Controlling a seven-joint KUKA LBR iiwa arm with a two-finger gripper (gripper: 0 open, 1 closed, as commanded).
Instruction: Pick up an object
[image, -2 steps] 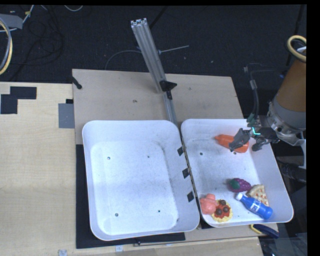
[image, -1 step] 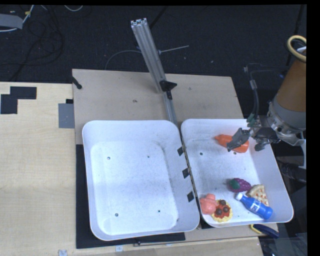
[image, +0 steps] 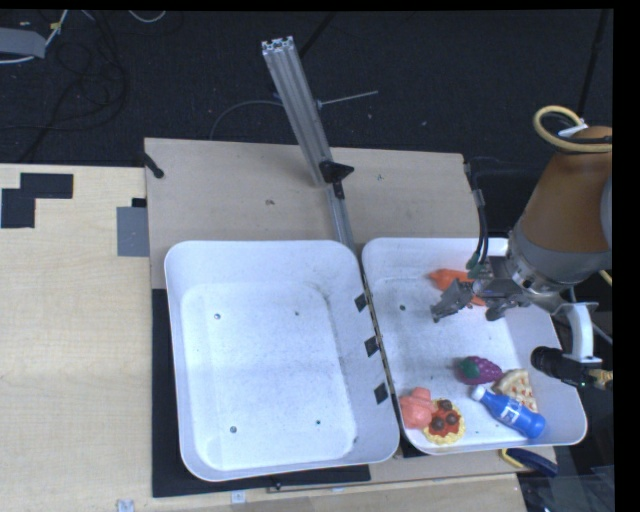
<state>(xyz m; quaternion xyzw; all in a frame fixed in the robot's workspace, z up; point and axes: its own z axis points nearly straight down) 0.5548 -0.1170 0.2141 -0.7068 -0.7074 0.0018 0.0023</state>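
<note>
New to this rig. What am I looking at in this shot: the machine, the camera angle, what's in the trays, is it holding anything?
One fixed camera looks down at a slant on a bench with two shallow white bins side by side. The grey and orange machine at the right is a robot arm, reaching in over the right bin. At its tip is a two-finger gripper, hanging over the far part of that bin, next to an orange toy that looks like a carrot. I see nothing between its fingers, so it holds nothing.

Near the front of that bin lie small toy foods: a purple piece, a pizza slice, a blue bottle, a pink piece and a small tart with berries. The left bin has no toys in it. The metal rail is part of the frame.
</note>
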